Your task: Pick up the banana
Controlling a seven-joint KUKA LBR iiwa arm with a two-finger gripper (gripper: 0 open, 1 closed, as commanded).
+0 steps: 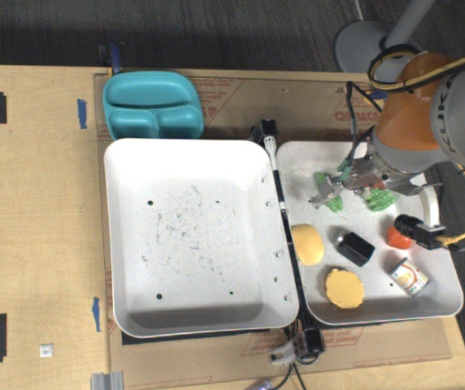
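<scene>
Where the grey arm enters from the right, the two-finger gripper point(327, 192) is seen low over the right white bin point(444, 299); finger spread cannot be told. The yellow rounded banana piece point(307, 244) lies below-left, apart; a black block point(354, 248) just below.

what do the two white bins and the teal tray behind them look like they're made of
White bins: likely moulded plastic, smooth and faintly glossy, with rounded rims; the left one shows scuffs. Teal tray: probably plastic as well, uniform colour, soft sheen, rounded compartments.
</scene>
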